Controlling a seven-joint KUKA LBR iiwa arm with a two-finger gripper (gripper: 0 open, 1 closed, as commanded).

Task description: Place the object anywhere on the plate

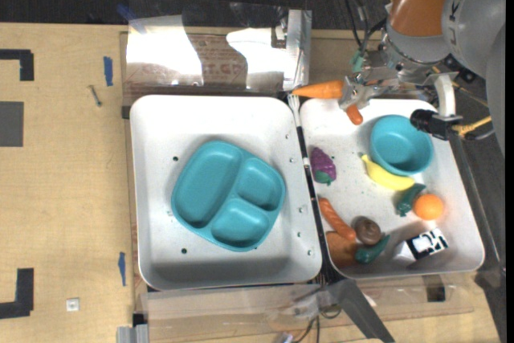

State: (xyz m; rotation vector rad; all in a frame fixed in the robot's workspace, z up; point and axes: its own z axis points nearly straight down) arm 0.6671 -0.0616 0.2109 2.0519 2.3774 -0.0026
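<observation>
The gripper [359, 95] hangs over the back left corner of the right bin [470, 253]; whether it is open or closed on anything I cannot tell. A carrot [320, 91] lies just beside it to the left, long axis across the bin rim, tip pointing left. The plate [229, 193], a teal divided dish, sits in the left bin [152, 124], well apart, forward and left of the gripper.

Two white bins [152, 124] — one plate [229, 193], one bowl [399, 143], two carrots [321, 91].
</observation>
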